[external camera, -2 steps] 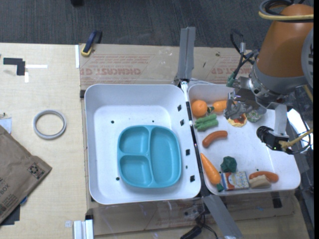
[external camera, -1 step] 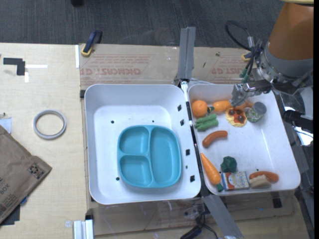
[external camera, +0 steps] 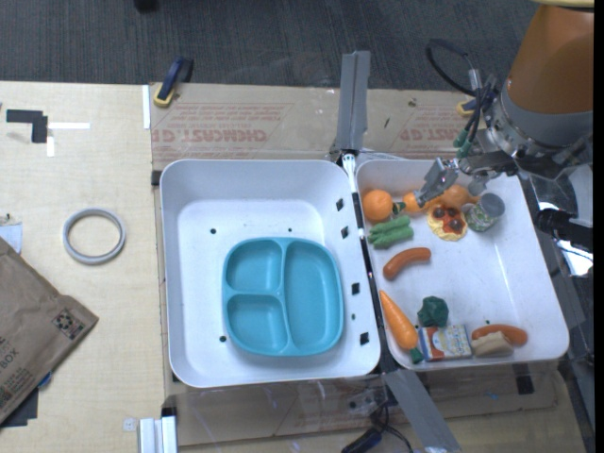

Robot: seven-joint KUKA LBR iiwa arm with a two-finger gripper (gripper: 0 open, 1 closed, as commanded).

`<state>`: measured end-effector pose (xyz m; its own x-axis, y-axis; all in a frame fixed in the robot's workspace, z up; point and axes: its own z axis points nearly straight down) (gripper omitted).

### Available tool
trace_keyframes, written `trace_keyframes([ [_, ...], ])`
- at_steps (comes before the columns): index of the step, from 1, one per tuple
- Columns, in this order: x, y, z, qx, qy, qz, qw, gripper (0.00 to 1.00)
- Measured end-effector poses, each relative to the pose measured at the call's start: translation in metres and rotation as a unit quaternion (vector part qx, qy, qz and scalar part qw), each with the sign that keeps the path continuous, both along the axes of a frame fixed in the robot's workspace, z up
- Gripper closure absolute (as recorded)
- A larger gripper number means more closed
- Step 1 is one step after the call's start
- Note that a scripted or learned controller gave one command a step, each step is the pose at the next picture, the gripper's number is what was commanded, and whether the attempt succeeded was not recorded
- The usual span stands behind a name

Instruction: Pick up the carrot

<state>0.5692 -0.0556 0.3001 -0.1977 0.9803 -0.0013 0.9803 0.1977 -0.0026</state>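
Step in hand: approach, grasp not yet made. Carrot [external camera: 397, 319] lying at slant against left wall of right bin [external camera: 528, 281], near front, just beside small carton [external camera: 445, 343]. Gripper [external camera: 442, 185] hovering at bin's back, over orange [external camera: 377, 205] and pizza toy [external camera: 447, 220], well apart from carrot. Jaws: cannot tell whether released or clenched. Next move calling for travel toward front-left, jaws turning across carrot's slant. Arm reaching in from right, wrist tilting down-left.

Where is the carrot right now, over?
Gripper up top, right bin. Carrot lying untouched at bin's left wall. Broccoli close beside it.
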Motion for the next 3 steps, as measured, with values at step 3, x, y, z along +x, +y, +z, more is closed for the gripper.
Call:
trace_keyframes([
  [3,0.094,-0.066,-0.201,-0.0003,-0.008,-0.044,0.9990,0.00],
])
